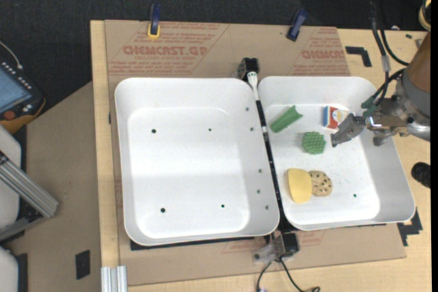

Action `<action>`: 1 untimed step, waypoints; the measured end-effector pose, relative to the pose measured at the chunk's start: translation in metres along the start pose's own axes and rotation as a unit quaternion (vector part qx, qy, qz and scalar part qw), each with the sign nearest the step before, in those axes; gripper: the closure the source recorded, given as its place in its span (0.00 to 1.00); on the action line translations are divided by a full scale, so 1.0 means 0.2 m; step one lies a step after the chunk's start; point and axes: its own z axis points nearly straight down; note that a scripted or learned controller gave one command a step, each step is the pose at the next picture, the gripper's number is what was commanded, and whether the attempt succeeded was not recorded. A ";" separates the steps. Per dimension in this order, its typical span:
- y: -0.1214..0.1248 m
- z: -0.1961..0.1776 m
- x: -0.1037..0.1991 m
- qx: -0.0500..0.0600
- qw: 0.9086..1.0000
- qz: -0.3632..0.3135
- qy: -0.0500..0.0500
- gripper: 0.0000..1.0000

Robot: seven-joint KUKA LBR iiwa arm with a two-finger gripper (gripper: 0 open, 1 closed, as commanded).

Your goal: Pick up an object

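Observation:
The right bin (383, 205) holds a green oblong block (285, 119), a round green knobbly piece (313, 142), a yellow wedge (298, 185), a brown cookie (320, 184) touching the wedge, and a small red, white and blue pack (333, 117). My gripper (346, 130) reaches in from the right and hovers just right of the pack and the knobbly piece. Its dark fingers point left and down, with nothing visible between them.
The left bin (130, 147) sits beside the right one, and a black divider strip (263, 140) runs between them. Both rest on a cardboard sheet (205, 44) held by blue clamps (154, 20). Cables (380, 44) hang near the arm at the right.

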 end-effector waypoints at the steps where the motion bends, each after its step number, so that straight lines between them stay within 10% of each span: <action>1: 0.00 -0.05 0.00 -0.001 1.000 0.000 0.000 1.00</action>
